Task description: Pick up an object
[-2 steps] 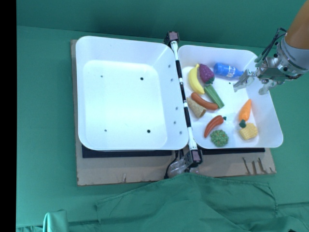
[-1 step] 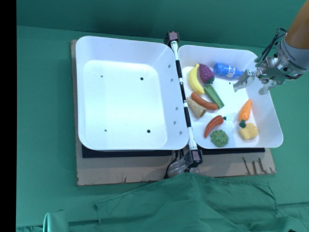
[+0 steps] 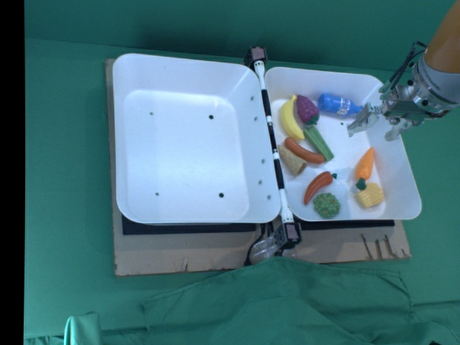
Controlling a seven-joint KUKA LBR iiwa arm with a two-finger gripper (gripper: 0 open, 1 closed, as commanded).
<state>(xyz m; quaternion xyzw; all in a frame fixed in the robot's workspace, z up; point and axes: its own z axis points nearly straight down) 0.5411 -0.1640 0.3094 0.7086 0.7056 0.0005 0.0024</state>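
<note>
The right bin [image 3: 402,192] holds several toy foods: a yellow banana [image 3: 290,118], a purple eggplant-like piece [image 3: 307,109] with a green stalk [image 3: 317,141], a blue bottle [image 3: 338,106], a sausage [image 3: 303,151], a bread piece [image 3: 291,161], a red chilli [image 3: 318,186], a green broccoli [image 3: 327,205], an orange carrot [image 3: 365,164] and a yellow corn piece [image 3: 369,195]. My gripper [image 3: 376,124] hangs open over the right part of this bin, just right of the bottle and above the carrot. Nothing is between its fingers.
The left bin [image 3: 144,85] stands beside the right one, with a black-and-white divider bar [image 3: 272,139] between them. Both rest on a cardboard sheet [image 3: 180,257]. Green cloth [image 3: 287,300] bunches at the front.
</note>
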